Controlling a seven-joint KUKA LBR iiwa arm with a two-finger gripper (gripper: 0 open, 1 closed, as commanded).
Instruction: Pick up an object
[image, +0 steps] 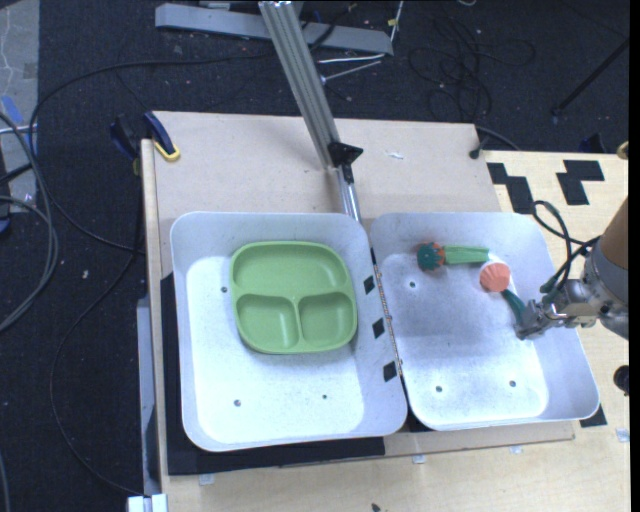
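Two bins (470, 400) lie below me. My gripper (527, 322) hovers at four o'clock in the right bin; I cannot tell its state. The orange-headed toy (494, 276) sits just at eleven o'clock from me. Approach step; next, align and descend.

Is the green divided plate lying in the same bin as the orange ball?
No, the green plate lies in the left bin, while the orange ball lies in the right bin.

Even, fairly bright overhead light; the white bins (300, 420) look slightly washed out, shadows are faint, and the whole frame is soft and grainy.
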